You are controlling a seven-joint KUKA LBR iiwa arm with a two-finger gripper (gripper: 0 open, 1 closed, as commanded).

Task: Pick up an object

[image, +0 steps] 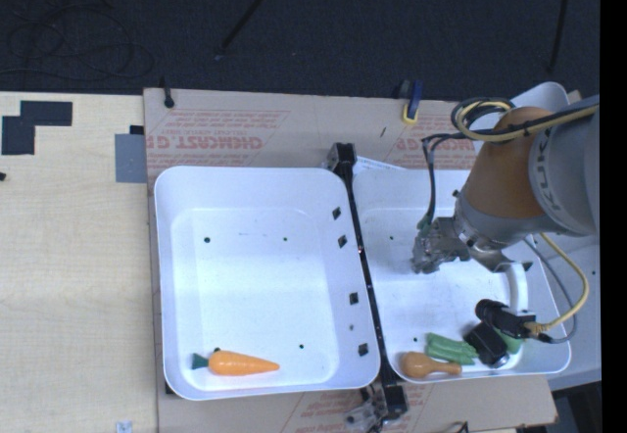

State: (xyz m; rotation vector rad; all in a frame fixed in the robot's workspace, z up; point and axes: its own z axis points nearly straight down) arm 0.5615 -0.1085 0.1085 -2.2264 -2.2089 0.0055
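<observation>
An orange carrot (242, 363) with a green top lies near the front left corner of the left bin (176, 225). In the right bin (392, 225), a green pod-shaped object (451, 349) and a tan pear-shaped object (427, 365) lie side by side against the front wall. My gripper (427, 255) hangs low over the middle of the right bin, about a hand's width behind those two objects. I see nothing between it and the bin floor.
A black divider strip (355, 264) runs between the two bins. The arm's orange band (505, 167) and grey body cover the right bin's back right part. Cardboard (245, 127) lies under both bins.
</observation>
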